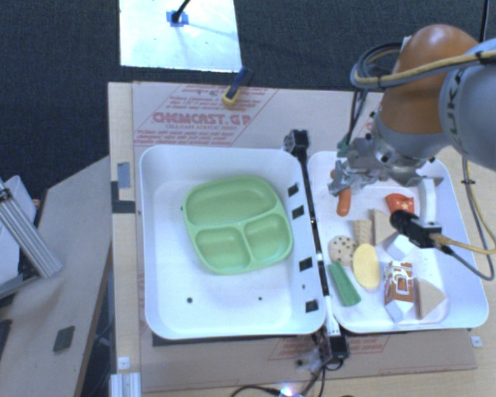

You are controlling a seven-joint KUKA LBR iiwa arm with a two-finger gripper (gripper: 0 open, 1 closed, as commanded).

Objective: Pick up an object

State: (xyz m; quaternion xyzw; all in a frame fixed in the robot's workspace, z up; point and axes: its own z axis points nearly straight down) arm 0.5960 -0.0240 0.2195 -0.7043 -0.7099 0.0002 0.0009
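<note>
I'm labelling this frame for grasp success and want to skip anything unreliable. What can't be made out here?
- Gripper: in the camera view the wrist covers its fingers from above, so open or shut cannot be told.
- Orange carrot-like piece: its upper end sits under the gripper; contact is unclear.
- Printed packet: lettering too small to read.
- Arm: cut off by the right edge.

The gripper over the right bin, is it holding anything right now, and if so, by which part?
Cannot be told: the gripper sits right above the orange carrot-like piece, but a hold isn't visible.
</note>
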